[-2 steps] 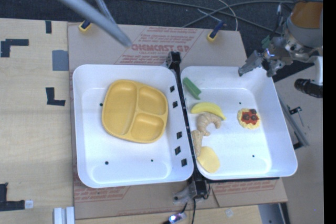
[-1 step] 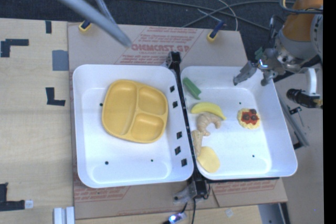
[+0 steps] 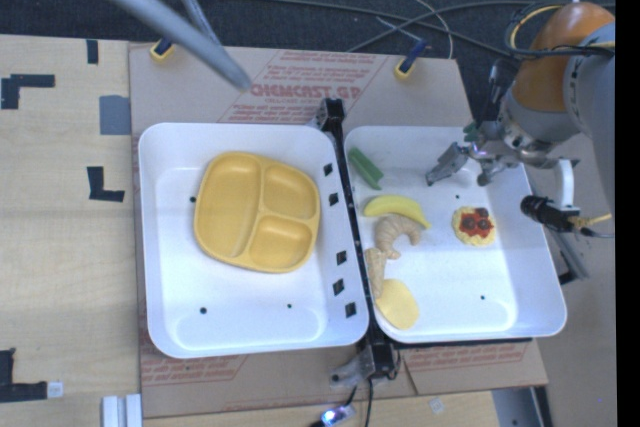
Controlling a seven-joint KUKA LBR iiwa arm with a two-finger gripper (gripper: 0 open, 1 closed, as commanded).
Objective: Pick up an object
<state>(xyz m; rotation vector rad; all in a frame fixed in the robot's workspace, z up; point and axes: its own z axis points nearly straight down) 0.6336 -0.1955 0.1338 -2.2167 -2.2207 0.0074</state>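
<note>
In the right bin (image 3: 500,315), a yellow slice (image 3: 398,304) lies nearest, then a croissant (image 3: 396,233), a banana (image 3: 394,207) and a small tart (image 3: 474,225). Farther back, the gripper (image 3: 470,161) hangs with jaws apart and empty. The food sits close together, so the jaws might bump two pieces.

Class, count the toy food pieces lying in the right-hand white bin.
5: green stick top left, yellow banana, tan croissant, pale yellow slice near the front, and small red-topped tart to the right.
</note>
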